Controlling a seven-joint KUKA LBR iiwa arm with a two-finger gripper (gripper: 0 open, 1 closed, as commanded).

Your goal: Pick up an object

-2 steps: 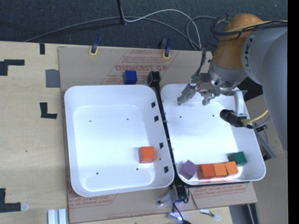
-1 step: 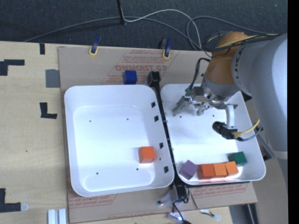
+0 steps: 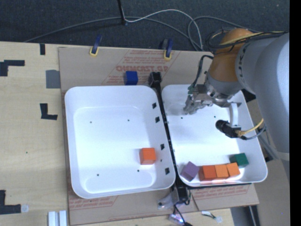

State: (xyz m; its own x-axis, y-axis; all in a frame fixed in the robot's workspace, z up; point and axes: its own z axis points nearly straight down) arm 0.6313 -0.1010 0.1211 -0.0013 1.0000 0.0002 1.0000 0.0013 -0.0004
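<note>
bench (image 3: 28,140) | cardboard sheet (image 3: 141,65) | two white bins (image 3: 75,98) | blue block (image 3: 131,77)

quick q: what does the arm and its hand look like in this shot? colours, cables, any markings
The arm is bulky, rounded and light grey, with an orange band above the wrist. The hand is small, metallic grey, with two thin fingers. Thin dark cables loop around the orange section. A black cylindrical part with a yellowish cable hangs below the wrist. No markings are legible.
</note>
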